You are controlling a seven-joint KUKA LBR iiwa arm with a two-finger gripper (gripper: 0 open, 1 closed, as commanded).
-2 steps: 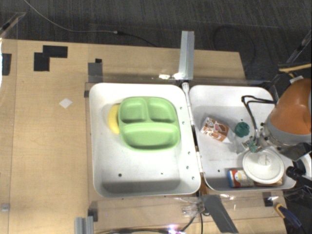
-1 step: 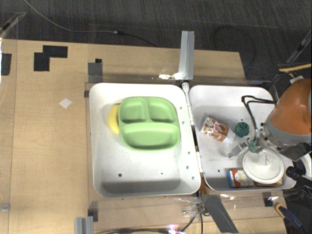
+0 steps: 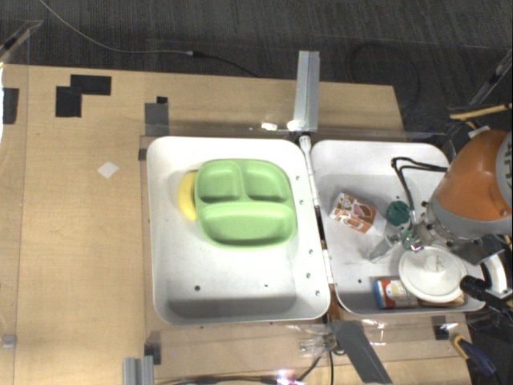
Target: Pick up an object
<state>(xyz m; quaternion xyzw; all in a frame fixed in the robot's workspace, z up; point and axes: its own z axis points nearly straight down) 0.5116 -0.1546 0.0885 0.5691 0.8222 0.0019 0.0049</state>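
2 glossy white bins (image 3: 240, 303), rounded green divided tray (image 3: 244, 200), crinkled snack packet (image 3: 353, 212)

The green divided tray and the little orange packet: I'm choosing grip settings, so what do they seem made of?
The green divided tray looks like moulded plastic, matte to satin: uniform colour, rounded compartment walls, soft highlights. The orange packet seems to be thin printed film or paper, a flat pouch shape with printed graphics; which of the two is unclear.

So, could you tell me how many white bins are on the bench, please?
2: the left bin holds a green tray; the right bin sits beside it, under the arm.
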